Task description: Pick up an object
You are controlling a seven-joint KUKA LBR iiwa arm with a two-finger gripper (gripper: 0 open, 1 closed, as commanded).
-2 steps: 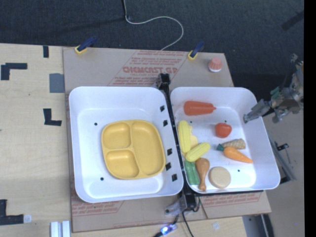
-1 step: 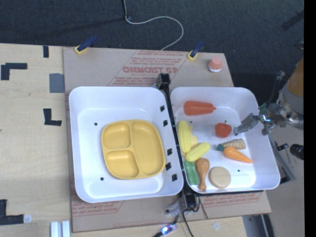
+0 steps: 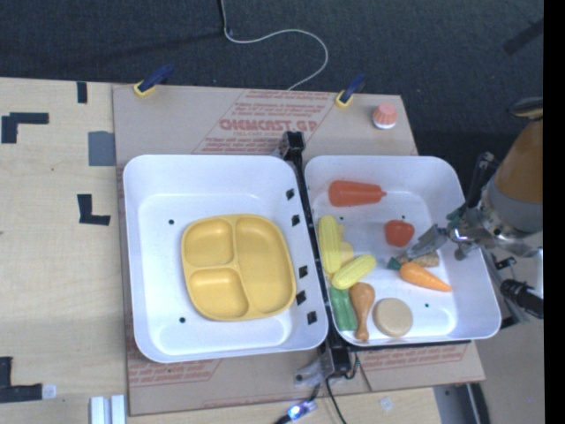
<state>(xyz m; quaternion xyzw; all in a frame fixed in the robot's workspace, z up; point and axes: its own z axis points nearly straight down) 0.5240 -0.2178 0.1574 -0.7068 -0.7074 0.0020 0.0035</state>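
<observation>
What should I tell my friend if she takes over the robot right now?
Gripper: low in the right bin, above the orange carrot, beside the small red tomato. I can't tell whether it grips anything.
Right bin also has a red-orange carrot, two corn cobs, a green vegetable, a drumstick and a tan round piece.
Left bin: yellow divided plate.
Done: nothing lifted yet.
Left: grab one item and lift it.

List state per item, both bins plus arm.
Yellow tray: flat in left bin, compartments bare.
Red pepper: lying loose, right bin.
Tomato: loose.
Corn: lying along left wall.
Carrot: lying beside gripper.
Drumstick: lying.
Gripper: low in right bin, holding nothing visible; whether the jaws are open is unclear.
</observation>
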